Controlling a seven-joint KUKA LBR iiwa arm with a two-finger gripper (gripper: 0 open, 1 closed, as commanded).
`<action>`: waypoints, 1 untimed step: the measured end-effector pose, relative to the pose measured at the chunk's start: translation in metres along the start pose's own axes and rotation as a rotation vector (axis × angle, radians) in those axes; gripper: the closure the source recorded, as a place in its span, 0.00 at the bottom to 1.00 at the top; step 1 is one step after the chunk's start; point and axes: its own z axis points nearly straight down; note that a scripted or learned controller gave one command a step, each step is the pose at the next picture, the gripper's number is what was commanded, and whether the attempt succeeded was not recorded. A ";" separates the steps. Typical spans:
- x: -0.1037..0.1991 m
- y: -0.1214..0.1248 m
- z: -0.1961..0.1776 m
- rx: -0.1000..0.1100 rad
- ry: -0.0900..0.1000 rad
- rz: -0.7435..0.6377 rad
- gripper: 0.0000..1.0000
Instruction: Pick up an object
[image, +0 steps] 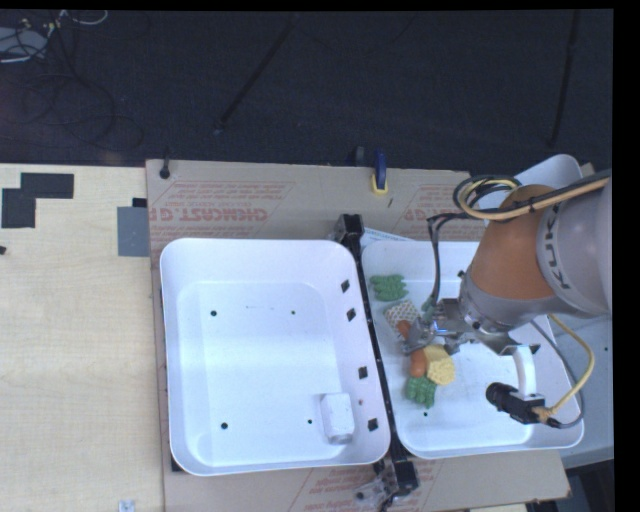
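Nearest camera: arm (560, 260), grey with orange band, reaching in from the right over the right bin (470, 440). Left bin (200, 270) holds one small white block (337, 416) near its lower right corner. Claw (432, 328) is low over a cluster in the right bin: green piece (388, 287) up-left of it, yellow piece (440, 371), orange piece (417, 367) and dark green piece (420, 391) just below. Claw state cannot be told; the wrist appears to mask it. Likeliest target: the yellow piece, directly below the claw.

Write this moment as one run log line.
arm: over right bin | gripper: among toys | left bin: white block
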 end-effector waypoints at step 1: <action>-0.018 -0.064 0.021 -0.021 -0.004 0.001 1.00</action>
